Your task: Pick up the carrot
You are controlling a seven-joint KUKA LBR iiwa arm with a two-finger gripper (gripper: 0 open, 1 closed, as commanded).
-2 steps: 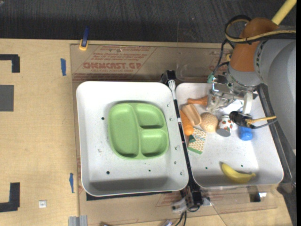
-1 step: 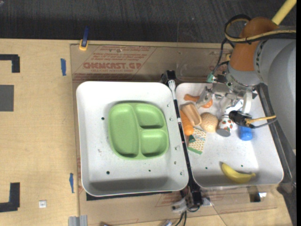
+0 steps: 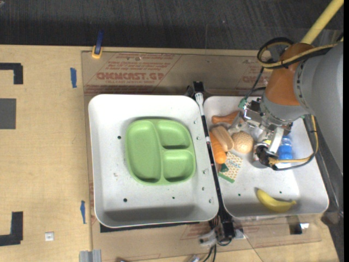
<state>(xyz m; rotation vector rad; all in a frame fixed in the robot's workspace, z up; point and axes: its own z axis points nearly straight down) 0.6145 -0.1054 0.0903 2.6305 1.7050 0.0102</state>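
A banana (image 3: 275, 201) lies at the front of the right bin (image 3: 305, 173). We find the carrot (image 3: 218, 153) against that bin's left wall, partly under a bread roll (image 3: 221, 136). The gripper (image 3: 250, 123) hangs near it; spread or pressed together, we cannot tell.

fixed overhead camera, slanting down, both bins (image 3: 103, 162)

The left bin (image 3: 103, 146) and the right bin (image 3: 308, 182) look like smooth white plastic with a soft shine. The green plate (image 3: 143, 152) is matt plastic. The counter (image 3: 43, 146) looks like matt brown cardboard. The carrot (image 3: 219, 155) and the banana (image 3: 274, 201) have smooth, slightly glossy skin.
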